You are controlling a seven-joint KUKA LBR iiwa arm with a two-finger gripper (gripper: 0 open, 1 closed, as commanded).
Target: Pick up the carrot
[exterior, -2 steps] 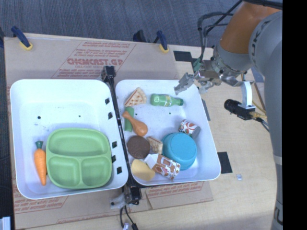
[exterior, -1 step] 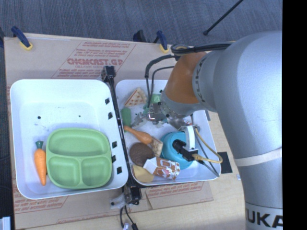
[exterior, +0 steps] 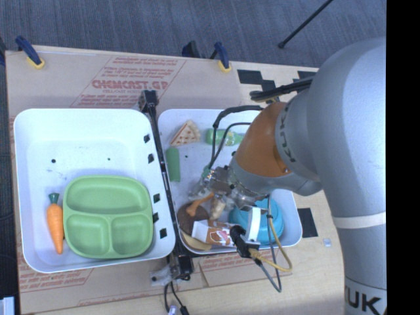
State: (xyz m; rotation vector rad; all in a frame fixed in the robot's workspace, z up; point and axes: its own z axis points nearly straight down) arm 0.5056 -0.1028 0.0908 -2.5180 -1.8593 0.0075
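A: Carrot [exterior: 55, 222] — where?

B: Left bin [exterior: 26, 149], near-left corner, lying along the wall just beside the green divided plate [exterior: 108, 216], leafy end pointing far.

A: Gripper [exterior: 216, 199]?

B: Down in the right bin [exterior: 197, 118], among a brown disc [exterior: 190, 216], a blue bowl [exterior: 272, 218], a green block [exterior: 172, 164] and a waffle-like wedge [exterior: 186, 134]. Prob. probing the clutter there, well apart from the carrot. Jaws: can't tell, wrist hides them.

A: Why's the carrot awkward?

B: Wedged btw. wall and plate, so little side room.

A: Any text?

B: Cardboard [exterior: 128, 84] under the bins reads "CHEMCAST GP", red. "KU" on the arm [exterior: 348, 130] base.
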